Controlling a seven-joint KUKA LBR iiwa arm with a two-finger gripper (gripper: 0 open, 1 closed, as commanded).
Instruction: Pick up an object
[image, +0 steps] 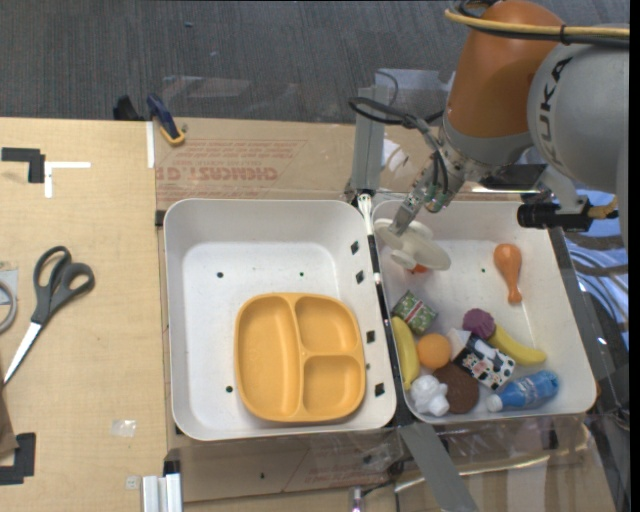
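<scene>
My gripper (412, 222) hangs over the back left corner of the right bin (572, 300), just above a pale white object (424, 252) with a red spot beneath it. Whether it touches that object cannot be told. Lying in that bin are an orange drumstick toy (510, 268), a green box (415, 313), a banana (404, 350), an orange ball (434, 350), a purple piece (479, 323), a second banana (518, 347), a black-and-white block (485, 366), a brown ball (461, 389), a white lump (430, 396) and a blue bottle (526, 390).
The left bin (200, 300) holds a yellow divided plate (300, 356). Scissors (45, 292) lie on the wooden bench at the left. A blue clip (165, 120) sits by the cardboard behind the bins. The grey arm (590, 90) fills the upper right.
</scene>
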